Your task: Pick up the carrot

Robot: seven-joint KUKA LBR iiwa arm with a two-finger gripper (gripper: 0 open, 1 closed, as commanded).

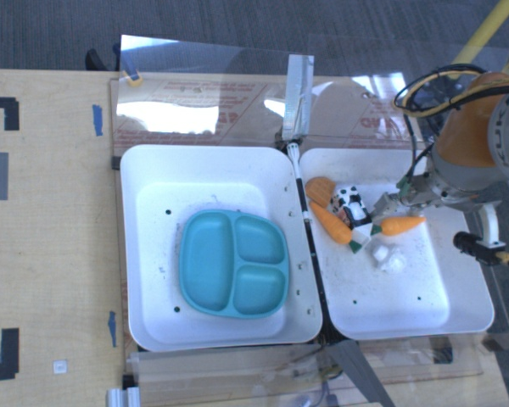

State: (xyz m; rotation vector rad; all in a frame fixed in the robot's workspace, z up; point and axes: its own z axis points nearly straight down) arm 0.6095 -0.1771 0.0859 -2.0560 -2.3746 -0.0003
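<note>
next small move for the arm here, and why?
Probably a short lift straight up. The gripper sits low in the right bin at the carrot, which lies against it; whether it's gripped I can't tell. A small raise would show it, clear of the second carrot and the black-and-white toy.

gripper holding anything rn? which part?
Cannot be told. The gripper sits right over the carrot in the right bin, near its thick end, but no grasp is visible.
</note>
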